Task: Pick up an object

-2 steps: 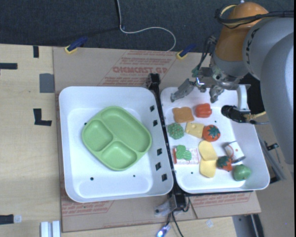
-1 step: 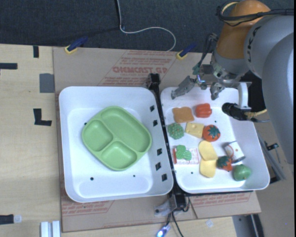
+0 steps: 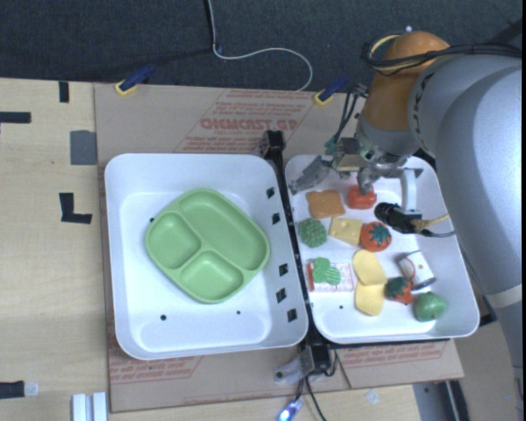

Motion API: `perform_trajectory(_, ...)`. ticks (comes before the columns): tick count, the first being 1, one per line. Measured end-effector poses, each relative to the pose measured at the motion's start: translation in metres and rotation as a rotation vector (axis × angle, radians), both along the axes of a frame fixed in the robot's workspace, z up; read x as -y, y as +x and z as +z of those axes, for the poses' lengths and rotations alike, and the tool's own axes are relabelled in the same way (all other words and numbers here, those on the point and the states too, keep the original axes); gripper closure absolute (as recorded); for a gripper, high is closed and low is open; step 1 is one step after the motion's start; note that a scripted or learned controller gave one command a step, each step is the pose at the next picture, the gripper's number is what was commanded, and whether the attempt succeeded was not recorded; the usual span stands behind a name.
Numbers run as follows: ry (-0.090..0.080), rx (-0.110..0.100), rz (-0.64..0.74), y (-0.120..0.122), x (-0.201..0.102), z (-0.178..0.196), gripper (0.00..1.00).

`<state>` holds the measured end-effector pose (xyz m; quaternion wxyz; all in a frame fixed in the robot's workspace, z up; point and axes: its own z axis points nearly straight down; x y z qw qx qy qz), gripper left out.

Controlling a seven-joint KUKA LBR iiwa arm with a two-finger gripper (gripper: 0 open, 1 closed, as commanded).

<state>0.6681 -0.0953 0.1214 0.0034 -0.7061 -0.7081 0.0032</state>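
My gripper (image 3: 335, 181) hangs low over the far end of the right bin (image 3: 447, 327), below the orange band. Its fingers stand spread apart, one grey finger (image 3: 305, 176) to the left and the other (image 3: 366, 181) to the right, with nothing between them. The right finger stands just above a small red toy (image 3: 361, 200); whether they touch I cannot tell. A brown toast piece (image 3: 325, 203) lies just in front of the gap. Nearby lie a green broccoli (image 3: 312, 232), a yellow cheese wedge (image 3: 345, 230) and a red tomato (image 3: 376, 236).
Further toys sit towards the right bin's near end: two yellow pieces (image 3: 369, 267), a green-and-white packet (image 3: 327, 274), a green ball (image 3: 430, 306). The left bin (image 3: 127, 323) holds a green divided plate (image 3: 209, 246). The arm's grey body covers the right side.
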Motion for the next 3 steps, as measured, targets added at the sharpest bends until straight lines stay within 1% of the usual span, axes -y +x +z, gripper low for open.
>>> perform_trajectory(1,-0.009,0.024,0.0,0.005,0.003,-0.015,0.0)
perform_trajectory(2,-0.005,0.017,0.001,0.004,0.001,-0.011,1.0)
perform_trajectory(3,0.0,0.009,0.0,0.013,0.006,0.038,1.0)
